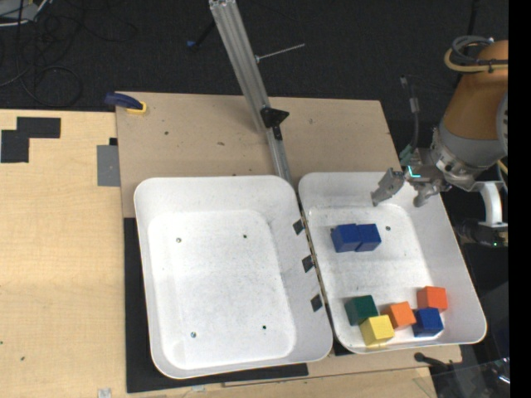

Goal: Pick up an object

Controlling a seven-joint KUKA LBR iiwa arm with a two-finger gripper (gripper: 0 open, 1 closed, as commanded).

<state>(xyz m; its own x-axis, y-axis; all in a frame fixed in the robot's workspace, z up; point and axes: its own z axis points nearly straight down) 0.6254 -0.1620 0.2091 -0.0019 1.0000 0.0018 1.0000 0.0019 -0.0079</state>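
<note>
My gripper [406,191] hangs over the back of the right bin [465,284], its two fingers spread apart with nothing between them, so it is open. A blue block [356,237] lies in the middle of that bin, in front of and to the left of the gripper. Near the bin's front edge sit a green block [360,308], a yellow block [377,329], an orange block [401,313], a small blue block [428,321] and a red-orange block [432,298].
The left bin [220,272] adjoins the right one, with black clips [306,263] along the shared rim. A slanted metal rail [249,77] rises behind the bins. The arm's orange band [479,98] is at the right edge.
</note>
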